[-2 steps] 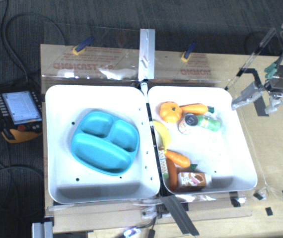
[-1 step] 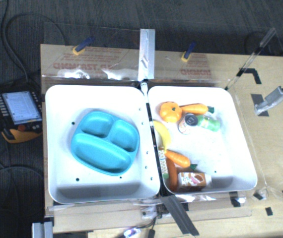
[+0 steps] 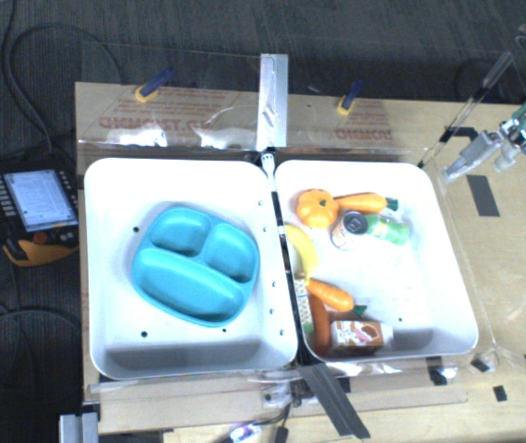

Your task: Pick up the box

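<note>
The box (image 3: 357, 336) is small, brown and red, and lies flat against the front wall of the right bin (image 3: 448, 257). An orange carrot (image 3: 329, 294) and a dark sausage-like piece (image 3: 319, 326) touch its left side. The gripper (image 3: 462, 163) hangs over the bench beyond the right bin's far right corner, well away from the box and holding nothing that I can see. Part of the arm (image 3: 520, 129) shows at the right edge.
The right bin also holds an orange fruit (image 3: 316, 207), a second carrot (image 3: 363, 201), a green bottle (image 3: 374, 226) and a banana (image 3: 301, 250). A blue divided plate (image 3: 196, 263) fills the middle of the left bin (image 3: 106, 247).
</note>
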